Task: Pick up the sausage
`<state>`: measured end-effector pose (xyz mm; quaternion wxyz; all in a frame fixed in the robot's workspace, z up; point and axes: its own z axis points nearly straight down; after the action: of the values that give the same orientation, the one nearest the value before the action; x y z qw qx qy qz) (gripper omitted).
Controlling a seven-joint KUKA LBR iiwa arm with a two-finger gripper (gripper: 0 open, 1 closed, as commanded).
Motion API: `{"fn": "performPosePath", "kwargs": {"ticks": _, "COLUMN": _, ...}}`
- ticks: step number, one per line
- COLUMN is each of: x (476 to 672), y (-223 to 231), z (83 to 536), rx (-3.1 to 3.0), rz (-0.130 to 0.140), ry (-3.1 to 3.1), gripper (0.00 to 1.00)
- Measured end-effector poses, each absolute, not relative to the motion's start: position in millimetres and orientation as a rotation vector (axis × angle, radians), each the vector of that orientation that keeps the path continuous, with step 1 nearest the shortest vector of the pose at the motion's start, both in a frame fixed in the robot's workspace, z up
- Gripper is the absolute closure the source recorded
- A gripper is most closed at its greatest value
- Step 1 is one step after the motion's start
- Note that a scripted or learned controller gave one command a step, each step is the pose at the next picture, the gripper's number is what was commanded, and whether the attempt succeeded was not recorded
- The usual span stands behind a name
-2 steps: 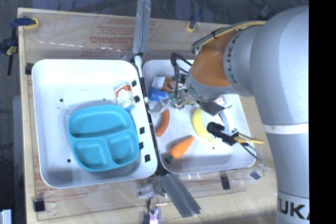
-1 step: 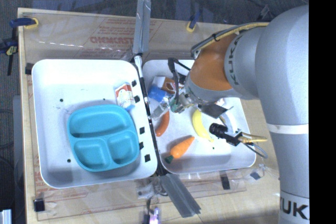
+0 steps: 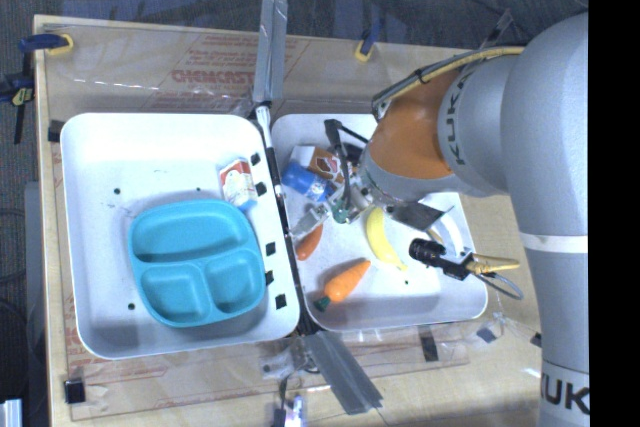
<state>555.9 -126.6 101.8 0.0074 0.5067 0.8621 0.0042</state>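
Table: two white bins | claw [image 3: 341,208] low in right bin [image 3: 455,310] | sausage [image 3: 309,242] just below-left, lying diagonal | grip state: cannot tell

The left shallow white plastic bin [image 3: 90,215] holds a light-blue three-compartment plastic tray [image 3: 197,261] and, at the tray's upper right corner, a small red-and-white carton [image 3: 236,183]. The right shallow white plastic bin [image 3: 400,310] holds a yellow banana [image 3: 382,239], an orange toy carrot with a green tip [image 3: 342,282], and a blue cylindrical object [image 3: 299,181]. Both bins rest on the wooden table [image 3: 150,65].
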Motion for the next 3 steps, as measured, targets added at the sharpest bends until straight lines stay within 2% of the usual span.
{"fn": "performPosePath", "kwargs": {"ticks": 1, "x": 547.3, "y": -122.2, "z": 105.5, "rx": 1.473, "rz": 0.004, "ry": 2.721, "gripper": 0.0}}
{"fn": "performPosePath", "kwargs": {"ticks": 2, "x": 544.2, "y": -118.0, "z": 113.2, "rx": 1.468, "rz": 0.004, "ry": 2.746, "gripper": 1.0}}
{"fn": "performPosePath", "kwargs": {"ticks": 3, "x": 544.2, "y": -118.1, "z": 113.3, "rx": 1.468, "rz": 0.004, "ry": 2.746, "gripper": 0.0}}
